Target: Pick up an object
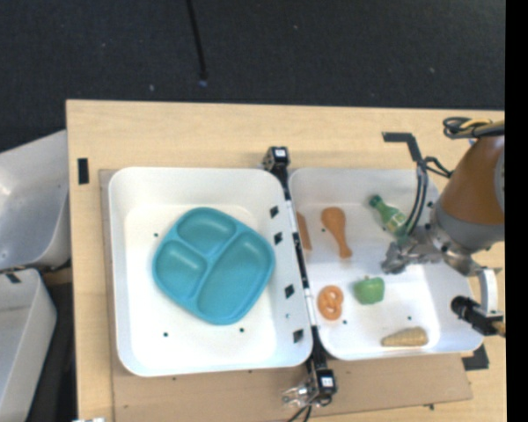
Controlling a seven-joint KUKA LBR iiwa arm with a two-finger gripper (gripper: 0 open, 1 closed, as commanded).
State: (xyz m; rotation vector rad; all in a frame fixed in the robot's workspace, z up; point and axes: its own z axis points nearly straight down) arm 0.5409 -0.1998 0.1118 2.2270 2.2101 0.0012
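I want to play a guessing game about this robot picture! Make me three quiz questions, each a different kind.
1. True or false: the blue divided plate lies in the left bin.
2. Which toy lies nearest the end effector? A) the green apple B) the orange pretzel C) the bread roll
3. Fill in: the green bottle lies near the right bin's ____ edge, far or near.

Key: 1 true. 2 A, the apple sits just below it. 3 far, the top side in the camera view.
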